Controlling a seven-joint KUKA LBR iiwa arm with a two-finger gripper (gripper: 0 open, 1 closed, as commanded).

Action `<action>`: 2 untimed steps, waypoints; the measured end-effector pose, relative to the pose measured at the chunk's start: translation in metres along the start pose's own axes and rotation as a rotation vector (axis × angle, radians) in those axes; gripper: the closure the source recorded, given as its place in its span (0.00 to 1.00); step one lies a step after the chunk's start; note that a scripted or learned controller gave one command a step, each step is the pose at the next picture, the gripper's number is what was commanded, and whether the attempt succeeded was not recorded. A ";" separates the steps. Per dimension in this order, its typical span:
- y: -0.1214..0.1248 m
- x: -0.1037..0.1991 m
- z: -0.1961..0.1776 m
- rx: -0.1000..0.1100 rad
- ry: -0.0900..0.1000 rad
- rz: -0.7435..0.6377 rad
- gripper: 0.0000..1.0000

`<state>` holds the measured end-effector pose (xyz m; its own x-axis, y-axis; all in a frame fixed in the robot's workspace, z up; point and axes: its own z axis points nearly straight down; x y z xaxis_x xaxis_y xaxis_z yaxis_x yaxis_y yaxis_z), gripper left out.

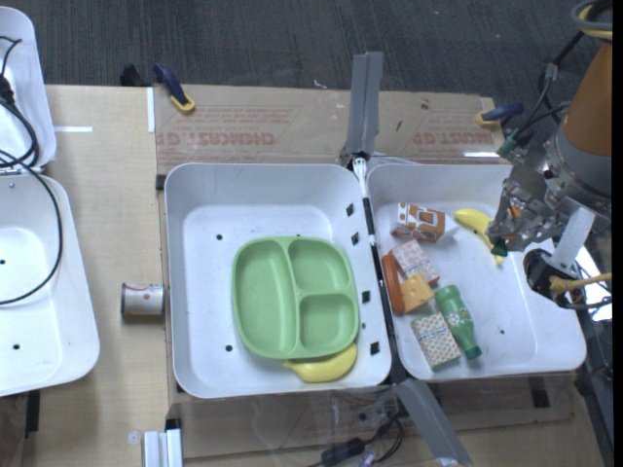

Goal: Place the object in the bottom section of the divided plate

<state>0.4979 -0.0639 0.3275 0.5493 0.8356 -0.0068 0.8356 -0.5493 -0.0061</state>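
1. I see the gripper [513, 224] over the right bin [545, 353], beside the banana [474, 221]; I can't tell how its fingers stand, they blur into cables.
2. Green divided plate [295, 296] sits in the left bin [195, 261]; a yellow piece [323, 366] pokes from under its near edge, mostly hidden.
3. Right bin also has a green bottle [457, 321] and small packets [420, 223]; labels unreadable.
4. Arm [592, 115] cut off at the right edge.

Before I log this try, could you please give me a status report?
Tool over right bin, near banana. Green plate in left bin, sections bare.
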 end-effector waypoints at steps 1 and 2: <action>-0.047 0.042 0.124 0.001 0.001 0.007 1.00; -0.069 0.108 0.139 0.000 0.000 -0.397 1.00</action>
<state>0.4979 0.0639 0.1883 0.1831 0.9831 -0.0039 0.9831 -0.1831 -0.0082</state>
